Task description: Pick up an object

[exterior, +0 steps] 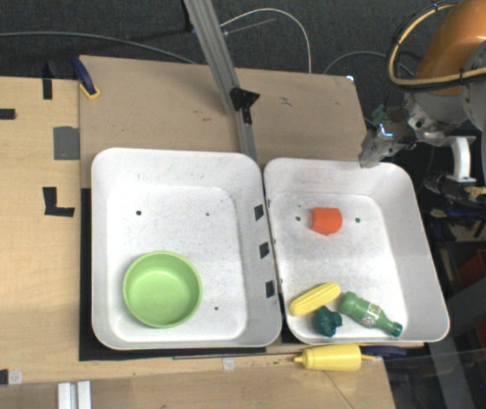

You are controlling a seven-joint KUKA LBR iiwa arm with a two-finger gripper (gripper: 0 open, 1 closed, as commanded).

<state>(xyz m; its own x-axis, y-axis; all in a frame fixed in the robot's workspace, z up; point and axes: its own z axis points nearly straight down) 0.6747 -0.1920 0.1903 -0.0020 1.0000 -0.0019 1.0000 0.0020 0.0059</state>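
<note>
The tabletop (166, 109) is pale wood board, with black tape marks at its left side and a dark floor behind it crossed by cables. A grey metal pole (217, 49) slants down to the seam between the two white bins.

The arm (452, 49) reaches in from the right, its orange band high at the corner, and the fingers (371, 154) hang just over the far right rim of the right bin (413, 228). Whether they are spread or closed, I cannot tell; nothing shows between them.

Below and left of the fingers lies an orange block (327, 221). Well below them, along the near wall, a yellow corn cob (314, 297), a dark green piece (326, 321) and a green bottle (368, 312) cluster together. A yellow bottle (332, 358) rests outside the rim. Far left of the fingers, the left bin (175, 177) holds a green bowl (163, 289).
</note>
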